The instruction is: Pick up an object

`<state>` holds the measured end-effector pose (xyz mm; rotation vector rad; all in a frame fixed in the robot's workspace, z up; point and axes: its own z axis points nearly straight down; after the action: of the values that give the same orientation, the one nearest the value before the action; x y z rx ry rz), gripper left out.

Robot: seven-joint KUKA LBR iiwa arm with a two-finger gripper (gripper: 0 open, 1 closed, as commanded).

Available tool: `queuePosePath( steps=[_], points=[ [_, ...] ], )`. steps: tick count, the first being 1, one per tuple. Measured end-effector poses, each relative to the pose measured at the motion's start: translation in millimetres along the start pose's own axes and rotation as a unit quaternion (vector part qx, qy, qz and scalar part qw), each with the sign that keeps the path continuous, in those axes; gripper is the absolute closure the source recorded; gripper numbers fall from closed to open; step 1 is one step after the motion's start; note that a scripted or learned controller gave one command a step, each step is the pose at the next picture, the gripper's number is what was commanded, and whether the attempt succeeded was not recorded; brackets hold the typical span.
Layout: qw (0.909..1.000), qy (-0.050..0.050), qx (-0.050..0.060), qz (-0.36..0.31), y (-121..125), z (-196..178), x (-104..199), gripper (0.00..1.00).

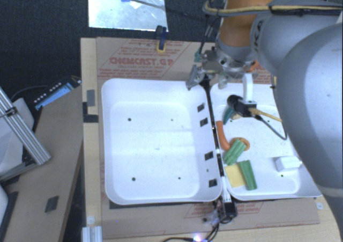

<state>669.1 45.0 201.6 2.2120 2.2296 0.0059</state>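
Gripper (205, 77) at upper centre, over top end of bin divider (212, 144); can't tell its opening or load. Green stick (234, 151) lies down-frame, slightly right, in right bin (273, 184), long axis steeply diagonal.

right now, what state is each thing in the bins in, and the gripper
gripper: up at the divider's far end, nothing visibly held
orange piece: lying flat, right bin
upper green piece: tilted, by the orange piece
lower green piece: flat, beside the yellow block
yellow block: flat
white block: flat, apart from the rest
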Motion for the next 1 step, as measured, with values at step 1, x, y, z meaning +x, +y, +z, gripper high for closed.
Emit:
queuePosePath(
  steps=[1],
  points=[
    [1.0, 0.001, 0.0, -0.001, 0.3, -17.1, 64.8, 0.0]
  ],
)
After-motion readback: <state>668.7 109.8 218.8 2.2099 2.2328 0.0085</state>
